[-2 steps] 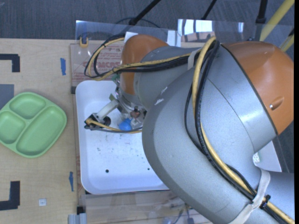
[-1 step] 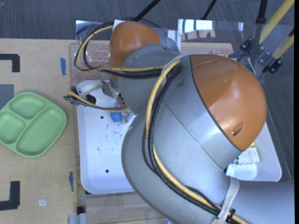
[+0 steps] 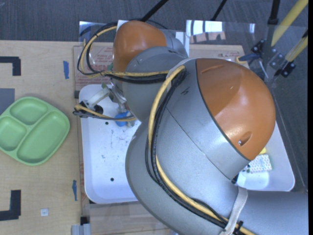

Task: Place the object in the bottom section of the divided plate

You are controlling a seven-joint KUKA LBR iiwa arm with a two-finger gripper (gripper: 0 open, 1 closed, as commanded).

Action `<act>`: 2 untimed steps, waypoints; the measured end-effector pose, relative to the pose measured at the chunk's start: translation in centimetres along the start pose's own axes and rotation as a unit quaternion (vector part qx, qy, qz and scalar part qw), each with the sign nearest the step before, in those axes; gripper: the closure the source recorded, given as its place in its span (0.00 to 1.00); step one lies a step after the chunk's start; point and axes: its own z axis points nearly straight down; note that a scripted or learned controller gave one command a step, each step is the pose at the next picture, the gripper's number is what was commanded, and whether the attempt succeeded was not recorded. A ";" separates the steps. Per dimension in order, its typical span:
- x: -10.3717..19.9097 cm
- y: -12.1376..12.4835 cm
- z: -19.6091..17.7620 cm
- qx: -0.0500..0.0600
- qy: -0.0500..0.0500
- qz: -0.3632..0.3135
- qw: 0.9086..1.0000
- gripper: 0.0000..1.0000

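- Up close, you see the grey arm (image 3: pixel 195 146) with its orange caps covering most of both white bins, reaching in from the right toward the left bin (image 3: pixel 100 175).
- You can make out the gripper (image 3: pixel 115 106) low over the far end of the left bin, by a small blue piece (image 3: pixel 122 117); whether its pincer is spread or pressed together you cannot tell, and nothing shows clearly between it.
- You can see only specks and smudges on the bare floor of the left bin.
- Your right bin (image 3: pixel 281 175) shows at its near corner a white item (image 3: pixel 254 179) and a pale yellow speckled one (image 3: pixel 260 163), touching each other.
- You find the green divided plate (image 3: pixel 33 129) on the wooden bench (image 3: pixel 39 195), left of the bins and apart from them, nothing lying in its three sections.
- Which item is the task's object you cannot tell.
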 end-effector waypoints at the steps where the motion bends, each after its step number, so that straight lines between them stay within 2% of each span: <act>1: -6.0 -3.0 -0.1 0.000 0.004 0.060 0.998 1.00; 2: -6.0 -2.9 -1.0 0.000 0.004 0.063 0.998 1.00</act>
